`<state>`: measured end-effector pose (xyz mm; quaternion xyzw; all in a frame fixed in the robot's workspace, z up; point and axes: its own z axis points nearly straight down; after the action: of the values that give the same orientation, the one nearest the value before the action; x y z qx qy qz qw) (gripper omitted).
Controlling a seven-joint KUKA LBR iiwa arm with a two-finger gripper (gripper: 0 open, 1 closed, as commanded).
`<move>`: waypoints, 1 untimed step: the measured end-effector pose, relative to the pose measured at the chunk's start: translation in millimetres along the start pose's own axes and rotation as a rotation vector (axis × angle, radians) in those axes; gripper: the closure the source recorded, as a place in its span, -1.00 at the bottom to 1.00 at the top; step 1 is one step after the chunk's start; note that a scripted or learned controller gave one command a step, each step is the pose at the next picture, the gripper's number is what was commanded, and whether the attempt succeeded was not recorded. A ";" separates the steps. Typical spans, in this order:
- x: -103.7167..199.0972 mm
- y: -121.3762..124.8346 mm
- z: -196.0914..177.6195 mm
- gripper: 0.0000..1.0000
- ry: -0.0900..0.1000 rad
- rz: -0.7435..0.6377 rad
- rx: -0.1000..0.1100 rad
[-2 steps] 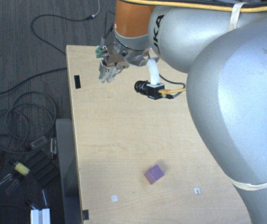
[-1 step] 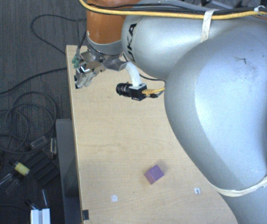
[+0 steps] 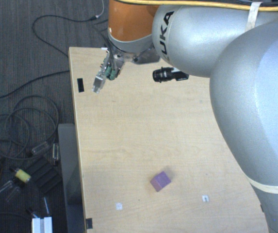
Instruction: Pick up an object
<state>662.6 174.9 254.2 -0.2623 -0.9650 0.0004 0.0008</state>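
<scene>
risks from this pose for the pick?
1. The gripper hangs near the wooden board's far-left corner, while the purple cube lies well apart near the front edge; a descent here would likely close on nothing.
2. The cube sits turned at an angle to the board's edges, so the fingers may catch corners and push it away instead of gripping.
3. The gripper is close to the small black object at the left edge; a sweep could knock it off.

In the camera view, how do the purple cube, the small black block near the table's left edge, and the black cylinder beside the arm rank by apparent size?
1. Black cylinder, though it sits higher, nearer the camera.
2. Purple cube.
3. Small black block.
</scene>
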 end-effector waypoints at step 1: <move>-1.1 -47.9 -62.0 1.00 0.000 0.164 0.000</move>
<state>639.4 133.2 316.2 -0.3406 -0.9402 0.0005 0.0008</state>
